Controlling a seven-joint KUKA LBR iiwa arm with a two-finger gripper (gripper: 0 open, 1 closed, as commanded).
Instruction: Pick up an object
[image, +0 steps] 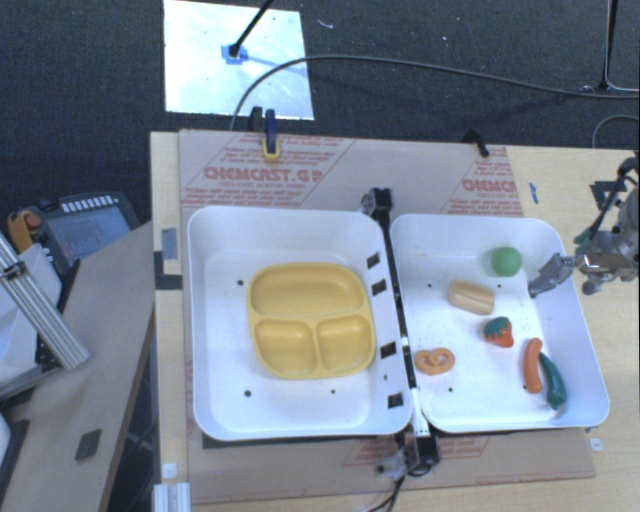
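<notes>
Green ball (506, 261), small & round, sits nr right bin's (470, 228) far edge; gripper (556, 272) alongside, fingers spread, holding nothing.

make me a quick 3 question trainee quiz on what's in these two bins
1. True or false: the yellow tray lies in the left bin.
2. Which item is nearest the hand? A) pretzel B) green ball C) carrot
3. Fill in: the strawberry lies in the ____ bin.

Key: 1 true; 2 B; 3 right.
</notes>
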